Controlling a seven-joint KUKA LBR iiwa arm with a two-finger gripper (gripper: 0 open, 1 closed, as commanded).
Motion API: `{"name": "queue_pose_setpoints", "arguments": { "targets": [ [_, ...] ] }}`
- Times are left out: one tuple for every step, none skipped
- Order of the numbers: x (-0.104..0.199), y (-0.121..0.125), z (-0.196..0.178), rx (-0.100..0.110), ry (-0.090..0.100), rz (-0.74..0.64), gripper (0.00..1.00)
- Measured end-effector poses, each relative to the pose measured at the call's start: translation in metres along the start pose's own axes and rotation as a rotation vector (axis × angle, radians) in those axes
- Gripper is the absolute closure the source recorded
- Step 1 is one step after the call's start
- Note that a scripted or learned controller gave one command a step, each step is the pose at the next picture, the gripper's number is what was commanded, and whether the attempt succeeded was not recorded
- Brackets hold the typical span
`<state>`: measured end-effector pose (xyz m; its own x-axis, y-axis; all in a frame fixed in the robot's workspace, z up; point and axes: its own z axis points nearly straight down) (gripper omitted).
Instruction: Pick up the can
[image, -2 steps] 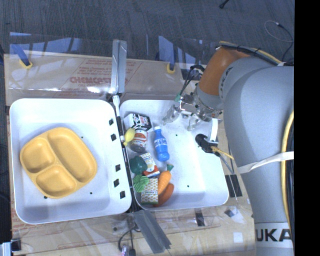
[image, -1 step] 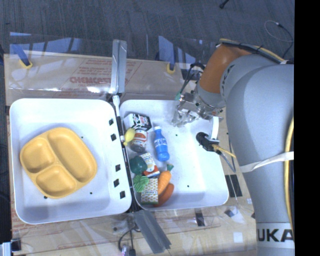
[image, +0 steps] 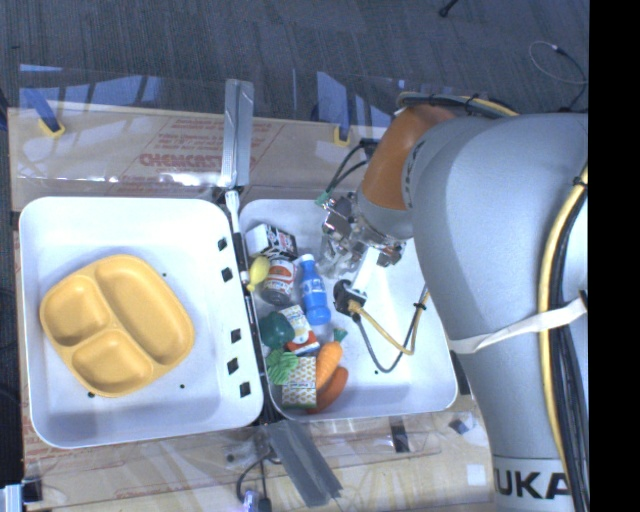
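Hand (image: 352, 250) position: over the upper middle of the right bin (image: 425, 385), below the orange wrist band (image: 388, 165). Whether it is released or clenched cannot be determined from the camera view; the metal parts there are blurred and partly covered by the wrist. No object is visible in its grasp.

The can (image: 279, 280) lies in the right bin, near the hand and to its left in the view, close to the bin's left wall. Its label shows red and white. A small yellow object (image: 259, 271) touches the can on its left side. A blue bottle (image: 313, 292) lies just beside the can on its right, pointing along the bin's length. A dark packet (image: 275, 240) rests above the can, near the bin's upper left corner.

Below the can, further items are crowded together along the left wall: a green and white packet (image: 284, 326), a green patterned object (image: 283, 367), and two orange carrot-shaped pieces (image: 328, 375) that touch each other.

A yellow and black cable (image: 380, 340) loops from the wrist area down across the bare floor of the right bin.

The left bin (image: 120, 225) holds a yellow divided tray (image: 115, 322) with three compartments, well apart from the hand.

Both bins rest on the tabletop (image: 150, 145). The grey arm body (image: 500, 250) occupies the right part of the view.
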<state>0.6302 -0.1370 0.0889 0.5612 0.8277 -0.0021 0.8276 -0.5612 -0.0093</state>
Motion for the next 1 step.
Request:
{"name": "queue_pose_setpoints", "arguments": {
  "targets": [
    [0.0318, -0.0723, -0.1003, -0.004, 0.000, 0.278, 1.00]
  ]
}}
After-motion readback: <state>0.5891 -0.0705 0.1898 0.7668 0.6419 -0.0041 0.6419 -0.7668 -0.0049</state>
